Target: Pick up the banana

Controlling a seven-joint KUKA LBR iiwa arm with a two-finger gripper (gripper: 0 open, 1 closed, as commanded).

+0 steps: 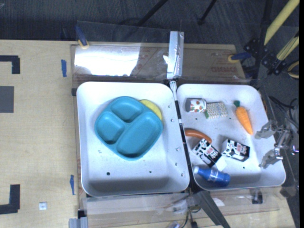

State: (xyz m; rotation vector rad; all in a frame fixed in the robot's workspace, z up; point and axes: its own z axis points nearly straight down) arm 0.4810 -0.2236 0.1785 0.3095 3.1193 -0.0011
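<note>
a pale wooden bench (38,141) carries two shallow white bins. the left bin (90,175) touches the right bin (266,175).

Banana (153,108) mostly hidden under blue plate (128,126).

Robotics laboratory test cell. A light wooden bench (33,141) marked with black tape squares (14,64) and blue tape tabs (63,68) bears two shallow white bins (90,170). A clear, probably acrylic, screen (123,56) stands at 12 o'clock. Dark tripod legs (213,6) cross grey carpet (95,4) at 1 o'clock; cables (280,108) trail at 3 o'clock.
</note>
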